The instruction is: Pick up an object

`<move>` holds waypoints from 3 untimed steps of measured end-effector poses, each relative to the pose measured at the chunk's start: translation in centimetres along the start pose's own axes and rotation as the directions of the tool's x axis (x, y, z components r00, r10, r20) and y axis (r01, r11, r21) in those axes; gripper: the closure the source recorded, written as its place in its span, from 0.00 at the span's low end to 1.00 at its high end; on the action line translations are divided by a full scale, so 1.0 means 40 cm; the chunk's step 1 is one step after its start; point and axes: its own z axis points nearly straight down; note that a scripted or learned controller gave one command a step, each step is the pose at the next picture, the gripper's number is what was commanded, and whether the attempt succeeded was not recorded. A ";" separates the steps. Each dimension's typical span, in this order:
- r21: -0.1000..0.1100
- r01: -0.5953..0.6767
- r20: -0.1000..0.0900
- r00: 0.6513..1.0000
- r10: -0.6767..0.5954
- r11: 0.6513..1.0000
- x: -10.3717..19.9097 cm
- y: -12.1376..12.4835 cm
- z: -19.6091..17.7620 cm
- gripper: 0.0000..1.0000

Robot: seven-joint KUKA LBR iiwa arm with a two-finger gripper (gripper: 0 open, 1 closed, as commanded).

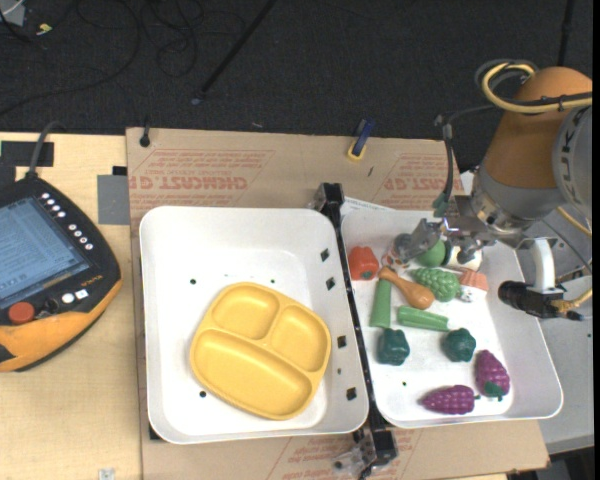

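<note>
My gripper [442,248] hangs low over the back of the right bin [528,408], and its fingers stand open. Between and just under them shows a light green piece [435,254]. A knobbly green vegetable [441,283] and a brown drumstick [408,288] lie right in front of it. Nearby are a red-orange piece [363,262], an orange piece [474,280], a green stick [382,304] and a green cucumber [422,318]. Closer to the front lie two dark green peppers [392,346] [459,344] and two purple grape bunches [492,372] [448,400].
The left bin [170,238] holds a yellow divided plate [260,362]. A black divider [342,298] separates the bins. A teach pendant [35,268] lies on the bench at the far left. A blue-yellow clip [359,140] sits on the cardboard behind the bins.
</note>
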 end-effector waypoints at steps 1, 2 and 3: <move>-0.002 0.000 0.002 1.000 0.000 1.000 0.053 -0.177 0.283 0.00; -0.009 -0.002 0.004 1.000 0.002 1.000 0.097 -0.196 0.269 0.00; -0.012 0.000 0.001 1.000 0.000 1.000 0.315 -0.229 0.010 0.00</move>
